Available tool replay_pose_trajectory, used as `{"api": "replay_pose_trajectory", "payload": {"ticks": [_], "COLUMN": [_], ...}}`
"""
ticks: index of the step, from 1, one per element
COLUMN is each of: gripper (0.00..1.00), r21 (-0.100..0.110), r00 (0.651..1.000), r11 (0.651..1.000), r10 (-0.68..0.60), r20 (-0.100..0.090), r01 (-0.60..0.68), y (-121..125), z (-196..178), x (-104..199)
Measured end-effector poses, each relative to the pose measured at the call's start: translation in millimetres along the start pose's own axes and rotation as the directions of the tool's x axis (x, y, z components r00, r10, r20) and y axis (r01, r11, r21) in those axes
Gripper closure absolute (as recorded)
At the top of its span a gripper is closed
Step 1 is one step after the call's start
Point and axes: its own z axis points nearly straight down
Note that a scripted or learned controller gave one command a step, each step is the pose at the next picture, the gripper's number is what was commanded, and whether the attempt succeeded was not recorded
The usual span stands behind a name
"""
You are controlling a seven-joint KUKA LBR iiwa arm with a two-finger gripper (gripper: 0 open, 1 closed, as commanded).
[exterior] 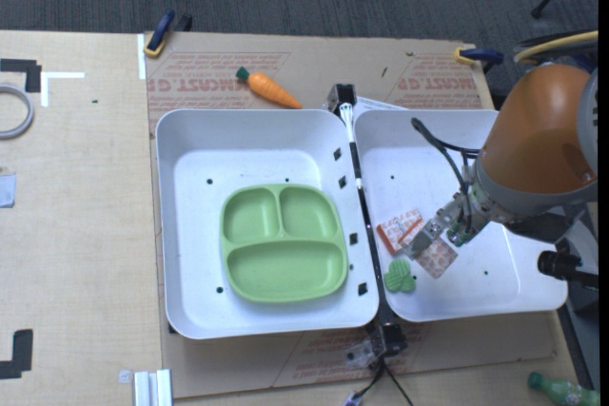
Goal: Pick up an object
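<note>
Target object: a small flat packet with a red-and-white printed label [400, 230] lies on the floor of the right-hand shallow white bin [504, 285], near that bin's left wall.
Second packet: a smaller brownish speckled square packet [436, 257] sits just beside the red-and-white one, to its lower right, directly under the tool.
Third item: a little green leafy plastic toy [401, 278] rests near the right bin's front left corner, just below the red-and-white packet.
Gripper: the two-finger gripper [443, 234] hangs low over the two packets; its tips are lost in clutter, so whether they are spread or pressed together cannot be told, and nothing is clearly seen between them.
Arm: the grey arm with its orange band [538, 133] reaches in from the right, above the right bin.
Step in hand: judged as the approach or grasp attempt; no object looks lifted.
Next move: likely calls for settling on one packet, closing squarely on it, then rising straight; the flat packets lying close together may slip or come up together.
Left bin: the left-hand white bin [186, 204] holds a pale green divided plastic plate [284, 242], well apart from the tool.
Beyond the bins: an orange toy carrot [269, 87] lies on the cardboard behind the left bin.
</note>
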Motion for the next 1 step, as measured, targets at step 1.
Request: {"api": "replay_pose_trajectory", "payload": {"ticks": [1], "gripper": [1.0], "r21": [-0.001], "r00": [0.993], "r11": [0.993], "r10": [-0.117], "r20": [0.0], "r01": [0.117], "y": [43.5], "z": [-9.8], "x": [55.7]}}
